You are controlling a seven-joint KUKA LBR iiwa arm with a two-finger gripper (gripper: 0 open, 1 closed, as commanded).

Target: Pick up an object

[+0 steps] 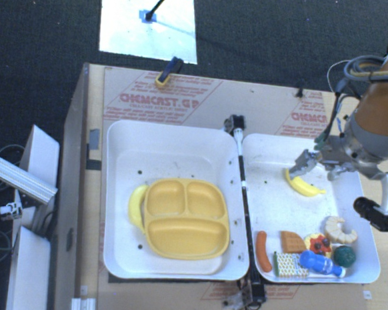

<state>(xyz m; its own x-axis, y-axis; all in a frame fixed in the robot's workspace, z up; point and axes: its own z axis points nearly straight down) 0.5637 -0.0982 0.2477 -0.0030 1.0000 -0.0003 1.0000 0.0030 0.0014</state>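
"CHEMCAST GP" stands in red print on the brown board (pixel 185 93) behind the left bin (pixel 114 198) — repeated, partly cut off, behind the right bin (pixel 365 268)

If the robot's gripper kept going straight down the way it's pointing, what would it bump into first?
Probably the banana: the gripper hangs just above its upper end in the right bin. Depth is hard to judge, so it might meet the bin floor beside it.

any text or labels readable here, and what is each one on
"CHEMCAST GP": red print on the brown protective sheet behind the left bin.
The same red print repeats on the sheet behind the right bin, partly cut off, roughly "CHEMCA".
Smaller red lines beneath both: too blurred to read.
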